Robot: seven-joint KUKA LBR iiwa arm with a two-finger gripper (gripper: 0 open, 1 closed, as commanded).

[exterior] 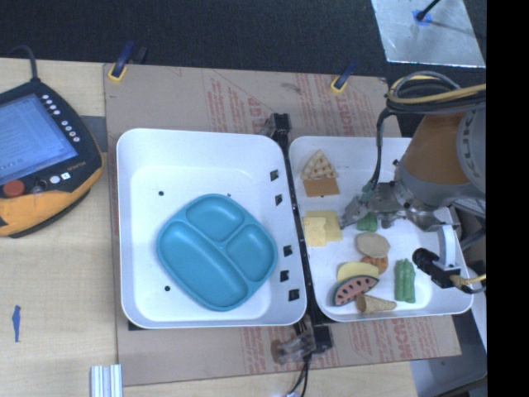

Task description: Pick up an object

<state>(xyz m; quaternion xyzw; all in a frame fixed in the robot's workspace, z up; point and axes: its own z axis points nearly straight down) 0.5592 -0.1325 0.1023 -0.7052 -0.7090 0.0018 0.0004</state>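
Camera view: a smooth blue sectioned plate [216, 251] lies in the left bin [132, 151]. In the right bin [463, 306] lie toy foods: a yellow cheese block [322, 228], a watermelon slice [355, 290], a green pod [404, 280]. Hand [369, 213] sits beside the cheese; its state is unclear.

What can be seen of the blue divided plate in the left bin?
The blue divided plastic plate is a rounded, matte sky-blue tray with three moulded compartments: one long and two smaller. It lies flat and face up, turned at a diagonal, on the floor of the left shallow white bin, toward the bin's near side. Nothing lies in its compartments, and it touches nothing but the bin floor.
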